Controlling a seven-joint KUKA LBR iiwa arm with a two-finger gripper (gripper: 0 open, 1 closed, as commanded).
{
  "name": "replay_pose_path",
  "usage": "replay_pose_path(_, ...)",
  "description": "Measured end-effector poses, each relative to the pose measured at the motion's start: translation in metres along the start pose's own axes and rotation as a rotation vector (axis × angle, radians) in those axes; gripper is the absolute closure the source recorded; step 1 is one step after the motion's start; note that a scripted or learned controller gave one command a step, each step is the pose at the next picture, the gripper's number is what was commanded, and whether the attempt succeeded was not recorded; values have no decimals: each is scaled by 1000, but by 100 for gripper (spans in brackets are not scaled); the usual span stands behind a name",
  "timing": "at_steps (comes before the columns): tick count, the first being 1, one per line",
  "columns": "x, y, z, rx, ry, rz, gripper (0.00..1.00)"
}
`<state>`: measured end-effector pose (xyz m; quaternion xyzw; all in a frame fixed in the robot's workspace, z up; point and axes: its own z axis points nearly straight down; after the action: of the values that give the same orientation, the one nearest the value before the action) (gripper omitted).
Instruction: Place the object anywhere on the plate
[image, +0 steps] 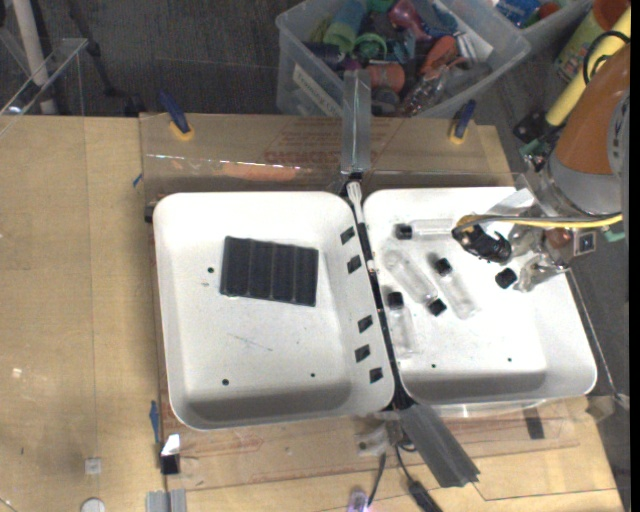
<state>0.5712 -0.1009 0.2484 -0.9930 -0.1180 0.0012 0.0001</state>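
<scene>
Jaws first: we are seeing them standing apart over the right bin (560, 350), toward its 1 o'clock corner, with nothing showing between the two black tips. They are hanging from the arm (590, 130), which is reaching in from 3 o'clock, its orange band sitting just above the wrist.

We are counting four vials, clear with black caps, all lying on their sides in the right bin. One vial (425, 231) is lying flat at the bin's 11 o'clock, its cap pointing to 9 o'clock. Two more are resting near the bin's middle, side by side and slanting toward 5 o'clock: the left one (415, 283) and the right one (452, 290), which is lying nearest the jaws, at their 8 o'clock and apart from them. The fourth vial (399, 322) is lying along the bin's 9 o'clock wall, its cap pointing to 12 o'clock.

We are finding the plate (270, 270), dark and ribbed, lying flat in the left bin (200, 390), slightly toward 12 o'clock of its middle, and it is carrying nothing. Both bins are sitting side by side on the counter (70, 300), touching along the seam. At the counter's 12 o'clock a clear tub (300, 40) is holding bright toys.
</scene>
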Motion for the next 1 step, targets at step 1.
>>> replay_pose_path(1, -7, -21, -33, 0, 0, 30, 100)
